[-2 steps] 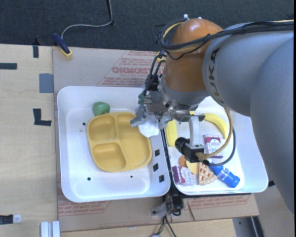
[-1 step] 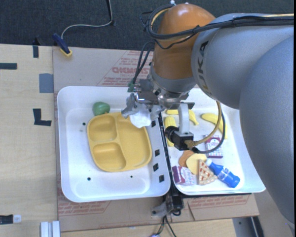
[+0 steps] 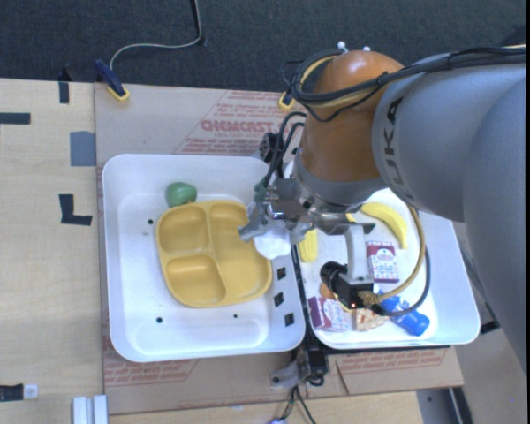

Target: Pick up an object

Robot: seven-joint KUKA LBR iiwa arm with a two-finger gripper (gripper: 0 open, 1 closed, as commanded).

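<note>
My gripper (image 3: pixel 263 223) hangs low over the right edge of the left bin (image 3: pixel 124 237), just above the right rim of a yellow divided plate (image 3: pixel 203 254). A small white thing (image 3: pixel 271 245) lies right under the gripper, against the plate's edge. A green round object (image 3: pixel 181 193) sits at the plate's far left corner. The arm's orange band and grey wrist hide much of the right bin's far side. Nothing is visibly held.
The right bin (image 3: pixel 464 312) holds a banana (image 3: pixel 390 222), a small white and maroon carton (image 3: pixel 382 261), a blue object (image 3: pixel 412 322), a snack packet (image 3: pixel 334 314) and a small yellow piece (image 3: pixel 307 246). The divider between the bins runs right below the gripper.
</note>
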